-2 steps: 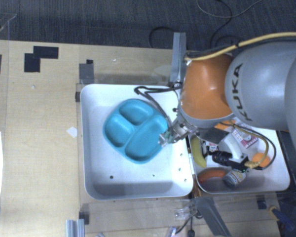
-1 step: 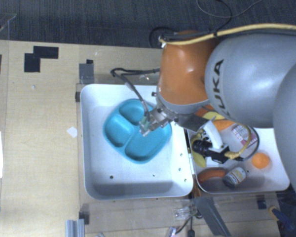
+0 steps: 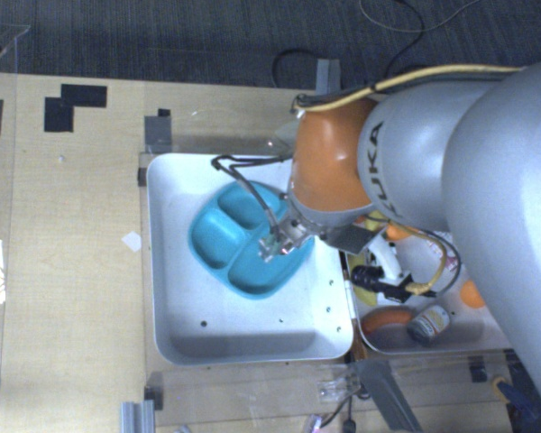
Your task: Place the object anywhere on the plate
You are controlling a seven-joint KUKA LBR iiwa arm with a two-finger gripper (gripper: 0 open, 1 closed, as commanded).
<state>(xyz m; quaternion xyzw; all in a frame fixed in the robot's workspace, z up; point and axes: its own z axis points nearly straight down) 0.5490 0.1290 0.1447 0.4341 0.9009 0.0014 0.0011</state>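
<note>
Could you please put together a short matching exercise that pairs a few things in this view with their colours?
Things:
1. divided plate
2. left bin
3. band above the arm's wrist
4. bench

Colours:
A. orange
B. pale wood
C. blue
D. white

Pairs: 1-C, 2-D, 3-A, 4-B

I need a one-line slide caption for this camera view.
Arm reaches over the blue plate in the left bin.
</note>
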